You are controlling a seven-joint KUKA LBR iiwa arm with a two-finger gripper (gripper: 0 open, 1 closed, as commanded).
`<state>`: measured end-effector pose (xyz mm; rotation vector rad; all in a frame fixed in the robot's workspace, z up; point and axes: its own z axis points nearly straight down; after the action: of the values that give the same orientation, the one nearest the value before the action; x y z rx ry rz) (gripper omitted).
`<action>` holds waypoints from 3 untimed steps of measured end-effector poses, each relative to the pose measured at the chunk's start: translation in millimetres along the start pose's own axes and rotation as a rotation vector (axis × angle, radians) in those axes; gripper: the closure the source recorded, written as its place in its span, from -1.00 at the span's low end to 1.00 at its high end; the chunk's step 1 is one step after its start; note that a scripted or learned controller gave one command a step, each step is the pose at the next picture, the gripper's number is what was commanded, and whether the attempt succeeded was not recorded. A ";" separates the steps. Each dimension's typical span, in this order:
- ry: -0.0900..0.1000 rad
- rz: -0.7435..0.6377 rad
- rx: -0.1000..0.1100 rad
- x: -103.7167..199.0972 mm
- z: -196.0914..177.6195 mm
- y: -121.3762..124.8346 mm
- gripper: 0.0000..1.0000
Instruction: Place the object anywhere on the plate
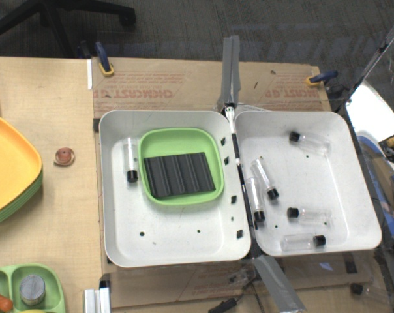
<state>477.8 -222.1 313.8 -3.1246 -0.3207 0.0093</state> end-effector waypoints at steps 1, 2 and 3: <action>0.000 0.005 0.001 -0.3 48.8 0.0 -1.00; 0.001 0.001 -0.001 -0.1 15.2 0.2 -1.00; 0.000 0.005 0.001 -0.2 38.5 0.1 -1.00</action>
<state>477.4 -222.1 275.3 -3.1246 -0.3133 0.0090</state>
